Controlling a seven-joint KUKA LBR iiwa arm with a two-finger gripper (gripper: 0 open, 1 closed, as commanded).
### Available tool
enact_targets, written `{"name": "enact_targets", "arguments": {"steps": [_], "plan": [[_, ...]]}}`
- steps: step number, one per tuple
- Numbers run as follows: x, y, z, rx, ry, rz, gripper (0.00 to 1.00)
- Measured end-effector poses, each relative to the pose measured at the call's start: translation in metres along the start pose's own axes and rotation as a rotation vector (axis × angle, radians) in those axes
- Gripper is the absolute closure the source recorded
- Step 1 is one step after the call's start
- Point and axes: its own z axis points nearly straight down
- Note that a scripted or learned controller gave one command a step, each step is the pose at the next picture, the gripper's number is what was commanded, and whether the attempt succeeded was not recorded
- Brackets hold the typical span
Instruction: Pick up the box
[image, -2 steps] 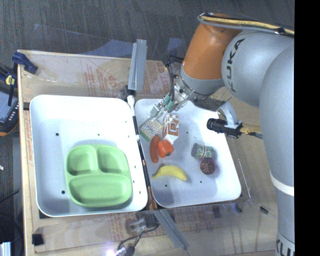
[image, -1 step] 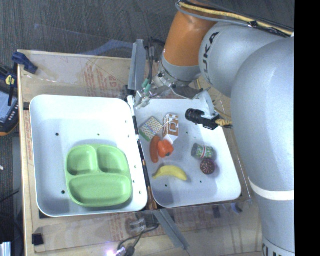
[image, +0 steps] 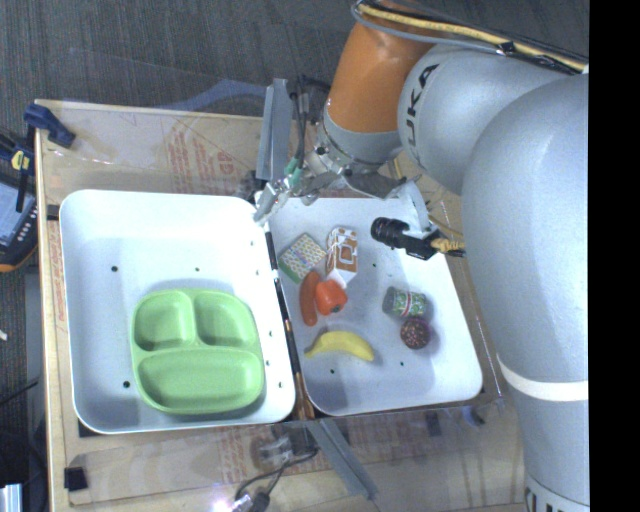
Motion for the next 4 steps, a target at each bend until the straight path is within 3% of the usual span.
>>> {"name": "enact_targets", "arguments": {"steps": [1, 2, 3, 4], "plan": [[-0.040, -0.024, -0.045, -0.001, -0.001, -0.138, 0.00], [-0.083, -0.026, -0.021, -0.003, -0.002, -0.224, 0.00], [-0.085, -0.028, 0.143, 0.005, -0.012, -0.239, 0.00], [-0.086, -0.028, 0.132, 0.007, -0.015, -0.240, 1.00]]}}
